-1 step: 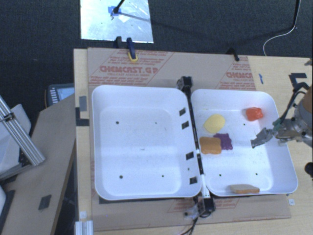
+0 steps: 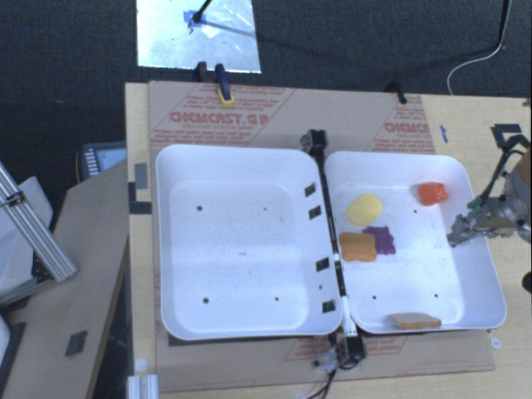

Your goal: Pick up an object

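Where board (image 2: 218, 116) shows, perhaps "CHEMCAST."

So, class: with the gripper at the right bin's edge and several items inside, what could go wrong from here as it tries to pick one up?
1. The orange piece, purple piece and yellow piece crowd together, so the gripper might nudge or catch two.
2. The tan block lies against the right bin front wall, leaving little finger room.
3. The red piece looks small and could slip.
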`<state>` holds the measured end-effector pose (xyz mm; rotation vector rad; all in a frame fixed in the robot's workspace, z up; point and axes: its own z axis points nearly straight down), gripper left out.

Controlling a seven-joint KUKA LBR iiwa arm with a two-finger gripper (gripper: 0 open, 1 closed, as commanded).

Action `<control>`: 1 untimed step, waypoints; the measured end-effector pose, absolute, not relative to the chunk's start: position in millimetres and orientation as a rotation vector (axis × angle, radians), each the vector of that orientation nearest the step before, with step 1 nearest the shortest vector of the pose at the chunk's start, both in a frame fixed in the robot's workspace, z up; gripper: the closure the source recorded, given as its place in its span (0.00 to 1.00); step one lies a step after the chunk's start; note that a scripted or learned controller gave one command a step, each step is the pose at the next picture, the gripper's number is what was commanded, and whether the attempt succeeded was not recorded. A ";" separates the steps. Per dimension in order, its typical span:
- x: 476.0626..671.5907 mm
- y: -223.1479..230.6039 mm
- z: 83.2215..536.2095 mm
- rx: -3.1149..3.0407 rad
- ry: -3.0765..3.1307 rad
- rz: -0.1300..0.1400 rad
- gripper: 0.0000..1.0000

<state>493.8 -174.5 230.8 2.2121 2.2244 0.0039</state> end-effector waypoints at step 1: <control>523.9 -130.8 286.9 2.206 2.227 0.009 1.00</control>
